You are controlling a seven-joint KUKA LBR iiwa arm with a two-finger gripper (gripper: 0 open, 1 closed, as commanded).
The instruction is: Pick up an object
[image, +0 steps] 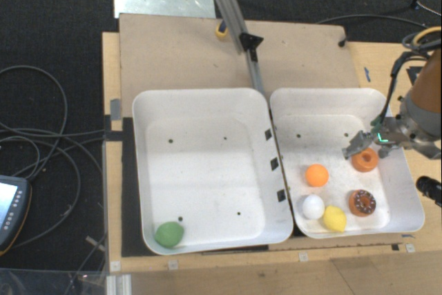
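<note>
I am looking down at a tan bench (179,52) standing on dark carpet, with loose cables lying off to one side, and I am working from its near edge backward. Nearest me, a green ball (168,233) is sitting alone in the near corner of the left bin (200,101). In the right bin (324,101), a yellow lemon (335,219) and a white ball (313,206) are lying touching near the front wall, with a chocolate doughnut (362,203) just beside them. Farther back an orange ball (317,175) is resting apart from the others, and behind it to the right an orange ring (364,160) is lying flat. The end effector (366,146) is hovering right at the ring's far rim, reaching in from the side; I cannot tell how far apart it is standing, and I am seeing nothing gripped in it. I am judging the ring to be the likeliest target. To do this well, I would be centring over one side of the ring, so one finger is dropping into the hole and the other outside, then descending straight and closing only once low enough, keeping clear of the bin wall close by.
</note>
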